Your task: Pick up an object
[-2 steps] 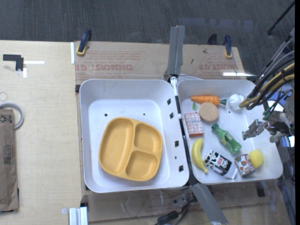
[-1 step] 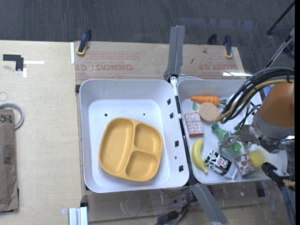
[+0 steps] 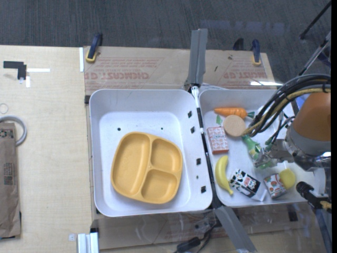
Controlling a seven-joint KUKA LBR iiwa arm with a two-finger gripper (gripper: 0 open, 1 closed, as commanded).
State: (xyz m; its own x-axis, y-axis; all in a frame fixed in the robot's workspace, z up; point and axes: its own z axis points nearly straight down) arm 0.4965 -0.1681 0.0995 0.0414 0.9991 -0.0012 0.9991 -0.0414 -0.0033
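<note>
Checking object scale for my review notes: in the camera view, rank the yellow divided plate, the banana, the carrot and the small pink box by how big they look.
Largest to smallest:
1. yellow divided plate
2. banana
3. carrot and small pink box: they look much alike, so I won't rank them.

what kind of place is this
Probably a robot lab bench for pick-up trials: two white bins side by side, toy food like a banana and carrot, and clamps holding cardboard down.

Smooth glossy yellow plastic plate (image 3: 147,167), smooth white plastic bins (image 3: 100,157), matt brown cardboard (image 3: 137,70) behind them, pale wood-grain bench (image 3: 47,141), brown paper bag (image 3: 8,178), shiny plastic banana (image 3: 222,175).
</note>
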